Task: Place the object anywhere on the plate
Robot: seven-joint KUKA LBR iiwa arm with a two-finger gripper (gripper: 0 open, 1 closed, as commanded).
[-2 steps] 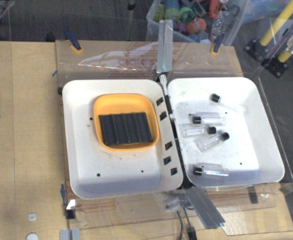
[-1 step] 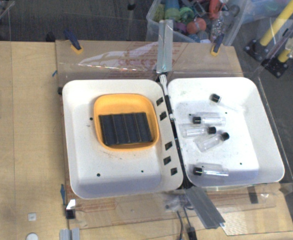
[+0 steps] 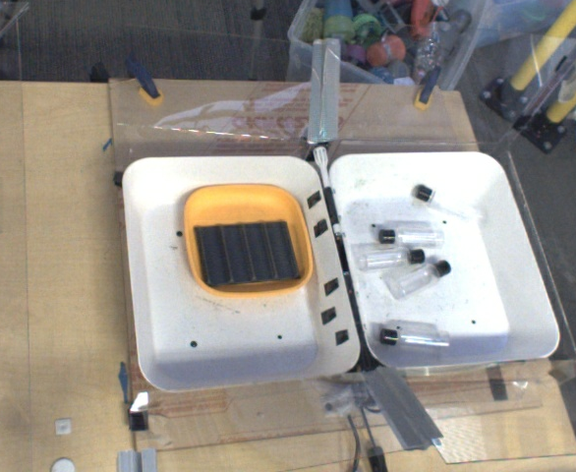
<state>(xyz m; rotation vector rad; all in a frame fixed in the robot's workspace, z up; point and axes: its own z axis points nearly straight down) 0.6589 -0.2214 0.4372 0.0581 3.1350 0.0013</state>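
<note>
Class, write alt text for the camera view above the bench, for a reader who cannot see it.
A square orange plastic plate holding a dark ridged rectangular block sits in the left shallow white bin. The right shallow white bin holds several small clear vials with black caps, scattered and lying apart.

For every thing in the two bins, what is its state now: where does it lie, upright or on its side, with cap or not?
Orange plate: in the left bin, flat, bearing a dark ribbed block.
Dark ribbed block: lying flat on the plate.
Clear vials: on their sides in the right bin, loose; several show black caps.
Small black cap: apart from the vials, near the right bin's far side.
</note>
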